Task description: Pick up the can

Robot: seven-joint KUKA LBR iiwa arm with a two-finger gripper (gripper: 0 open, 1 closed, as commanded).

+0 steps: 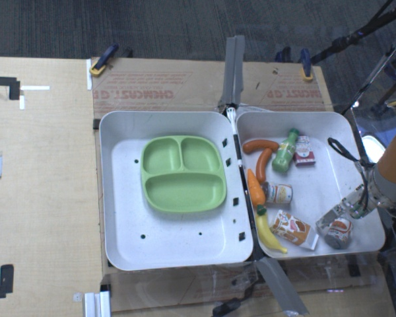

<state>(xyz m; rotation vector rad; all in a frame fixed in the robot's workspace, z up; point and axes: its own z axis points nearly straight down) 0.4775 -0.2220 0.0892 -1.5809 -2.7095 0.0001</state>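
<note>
My claw [334, 218] is low in the right bin's [317, 127] near right corner, right over a silvery can [338, 231] with a red and white label, and I cannot tell from this slanted view how the claw is set or whether it has any grip on the can. A second, smaller can [278, 193] lies on its side mid-bin, just beside the carrot [255, 187] and above the banana [268, 233]. The left bin [119, 230] holds a green divided plate [183, 174].
</note>
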